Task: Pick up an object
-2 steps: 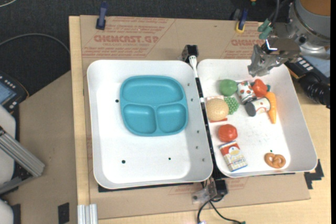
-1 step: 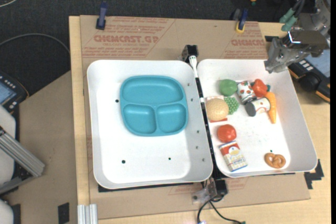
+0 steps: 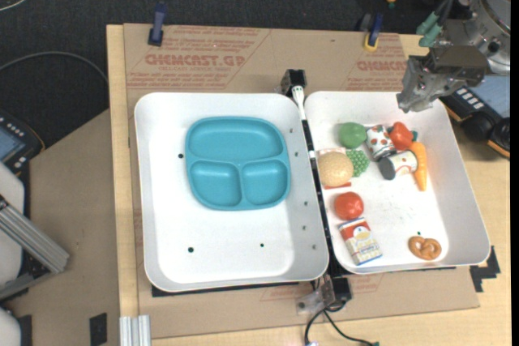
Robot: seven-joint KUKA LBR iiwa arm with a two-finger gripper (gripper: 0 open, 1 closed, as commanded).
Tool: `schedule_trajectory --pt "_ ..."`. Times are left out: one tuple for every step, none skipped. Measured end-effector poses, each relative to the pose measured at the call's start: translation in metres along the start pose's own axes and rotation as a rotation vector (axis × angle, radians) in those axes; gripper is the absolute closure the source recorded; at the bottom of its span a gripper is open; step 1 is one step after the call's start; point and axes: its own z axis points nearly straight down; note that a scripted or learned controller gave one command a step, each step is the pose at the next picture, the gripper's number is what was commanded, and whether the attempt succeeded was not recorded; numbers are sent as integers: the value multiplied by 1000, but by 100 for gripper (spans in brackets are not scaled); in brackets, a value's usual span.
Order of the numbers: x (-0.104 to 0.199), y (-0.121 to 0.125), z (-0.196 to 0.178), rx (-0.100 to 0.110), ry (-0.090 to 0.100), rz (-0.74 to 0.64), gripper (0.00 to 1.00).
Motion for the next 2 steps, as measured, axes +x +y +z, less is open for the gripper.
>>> schedule_trajectory --pt "-7 18 43 4 0 3 100" --pt "15 26 76 3 0 -1 100"
